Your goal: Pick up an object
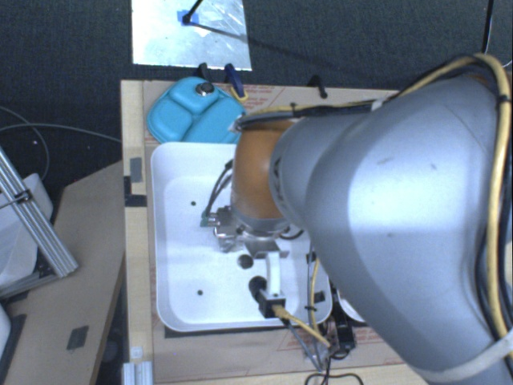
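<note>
Looking down from the camera view, the arm [385, 199] reaches over the white bin [164, 239] and covers that bin's right side; its orange band [252, 175] sits above the middle of the bin; the gripper [255, 257] hangs below the band, low over the bin's floor and towards its near rim; whether it is open or closed cannot be told from here. The object to be picked cannot be made out; it may lie hidden under the wrist inside the bin. A blue container [196, 111] rests on the counter [136, 239] just beyond the bin's far rim, outside it. The step looks like a descent or a grasp inside the bin; to do it well, go straight down, clear of the bin's walls; close only once seated around something; lift slowly and check that something comes up.
</note>
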Available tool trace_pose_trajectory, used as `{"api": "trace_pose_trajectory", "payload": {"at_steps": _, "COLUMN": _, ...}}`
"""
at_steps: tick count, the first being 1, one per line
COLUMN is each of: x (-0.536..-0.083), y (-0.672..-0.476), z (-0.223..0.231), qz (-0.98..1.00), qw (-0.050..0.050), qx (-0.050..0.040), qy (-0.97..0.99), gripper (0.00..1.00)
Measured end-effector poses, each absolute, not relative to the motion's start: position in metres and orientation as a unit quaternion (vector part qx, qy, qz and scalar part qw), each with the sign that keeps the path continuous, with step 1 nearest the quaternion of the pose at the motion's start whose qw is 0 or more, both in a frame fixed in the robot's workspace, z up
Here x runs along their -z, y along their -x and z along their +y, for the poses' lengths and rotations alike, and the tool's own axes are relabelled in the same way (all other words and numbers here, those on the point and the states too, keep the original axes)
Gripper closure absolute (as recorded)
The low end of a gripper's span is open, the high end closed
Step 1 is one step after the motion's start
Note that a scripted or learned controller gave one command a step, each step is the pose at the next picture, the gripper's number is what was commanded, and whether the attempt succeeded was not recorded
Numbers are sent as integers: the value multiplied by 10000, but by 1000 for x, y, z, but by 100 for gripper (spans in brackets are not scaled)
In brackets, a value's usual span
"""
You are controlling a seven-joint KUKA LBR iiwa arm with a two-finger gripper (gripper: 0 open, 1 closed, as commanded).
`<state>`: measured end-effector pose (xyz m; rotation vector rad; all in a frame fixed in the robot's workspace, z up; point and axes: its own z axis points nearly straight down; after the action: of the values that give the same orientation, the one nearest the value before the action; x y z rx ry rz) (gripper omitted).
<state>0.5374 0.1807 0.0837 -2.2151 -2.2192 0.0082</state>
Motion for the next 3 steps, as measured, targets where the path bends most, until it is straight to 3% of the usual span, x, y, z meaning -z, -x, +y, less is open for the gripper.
{"api": "trace_pose_trajectory", "payload": {"at_steps": 1, "x": -84, "y": -484, "z": 183, "qz": -7069, "qw": 11, "qx": -6, "qy": 7073, "gripper": 100}}
{"api": "trace_pose_trajectory", "payload": {"at_steps": 2, "x": -84, "y": -486, "z": 238, "qz": -7098, "qw": 3, "qx": 17, "qy": 7044, "gripper": 100}}
{"api": "trace_pose_trajectory", "payload": {"at_steps": 3, "x": -230, "y": -522, "z": 229, "qz": -7081, "qw": -31, "qx": 69, "qy": 7060, "gripper": 100}}
